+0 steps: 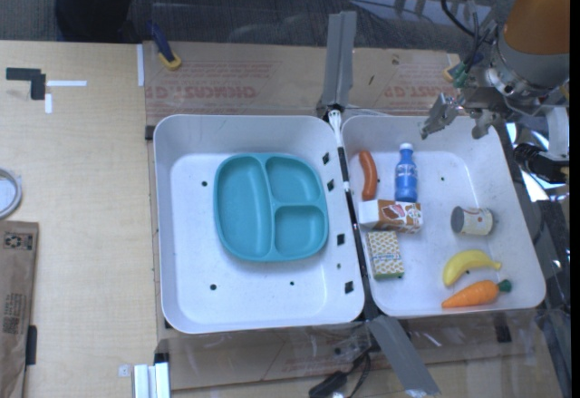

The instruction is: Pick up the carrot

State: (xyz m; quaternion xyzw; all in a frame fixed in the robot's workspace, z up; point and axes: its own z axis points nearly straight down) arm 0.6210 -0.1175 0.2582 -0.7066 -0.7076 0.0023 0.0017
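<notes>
Carrot [471, 295] lies in right bin's [435, 138] near corner, touching banana [469, 266]. Claw [458, 118] hovers over far rim, well apart; finger state unclear. Risk: crowded descent nudges banana, grabs wrong item.

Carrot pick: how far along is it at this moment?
Nothing looks done: the carrot lies in the right bin, near corner, beside the banana. In hand: the gripper hangs above that bin's far edge, holding nothing. Left: travel across to the carrot, descend, grasp, lift.

carrot [471, 294]: smooth matt plastic | bins [181, 233]: glossy white plastic | bench [72, 169]: pale wood
</notes>
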